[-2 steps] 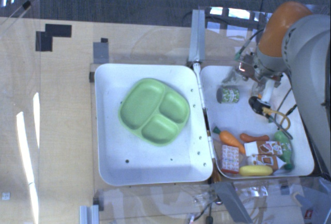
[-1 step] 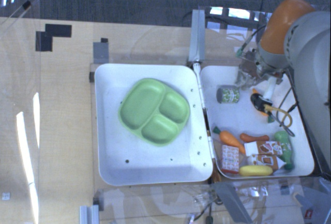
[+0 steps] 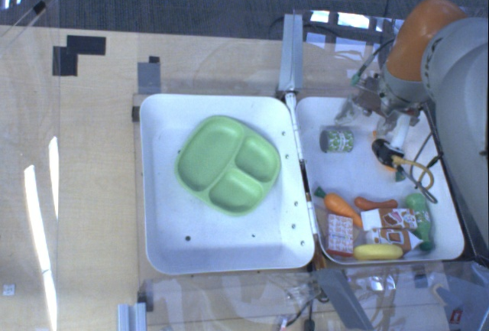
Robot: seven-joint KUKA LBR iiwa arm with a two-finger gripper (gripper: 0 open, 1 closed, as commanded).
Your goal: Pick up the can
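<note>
The can [image 3: 336, 140] is small, green and grey, and lies on its side in the upper left part of the right bin [image 3: 451, 241]. My gripper [image 3: 370, 109] hangs over the bin's far edge, just up and to the right of the can. Nothing visibly sits in it. The wrist and orange band [image 3: 422, 30] rise behind it toward the right.
The left bin [image 3: 164, 245] holds a green divided plate [image 3: 229, 163]. Along the right bin's near side lie a carrot [image 3: 341, 206], a sausage [image 3: 376, 203], a snack box [image 3: 341, 234], a banana [image 3: 377, 251], a printed carton [image 3: 393, 222] and a green vegetable [image 3: 419, 211].
</note>
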